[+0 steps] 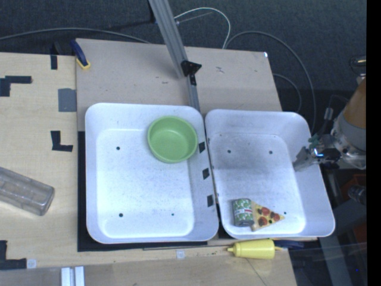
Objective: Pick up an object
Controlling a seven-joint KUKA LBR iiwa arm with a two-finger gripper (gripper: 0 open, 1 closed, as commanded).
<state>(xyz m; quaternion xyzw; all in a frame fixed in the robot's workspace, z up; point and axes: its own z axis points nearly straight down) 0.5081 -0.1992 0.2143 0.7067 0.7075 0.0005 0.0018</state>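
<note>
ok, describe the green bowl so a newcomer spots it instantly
Start at the left white bin. The green bowl sits at its far edge, near the divider between the bins. It is round, pale green and open side up.

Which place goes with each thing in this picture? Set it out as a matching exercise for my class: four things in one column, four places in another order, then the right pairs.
Things
1. green bowl
2. small can
3. yellow bottle
4. clear tube

Places
A. on the bench, below the right bin's near edge
B. in the left bin, near its far right corner
C. on the bench, left of both bins
D. in the right bin, near its front edge, beside a pizza slice toy

Pairs: 1-B, 2-D, 3-A, 4-C
</note>
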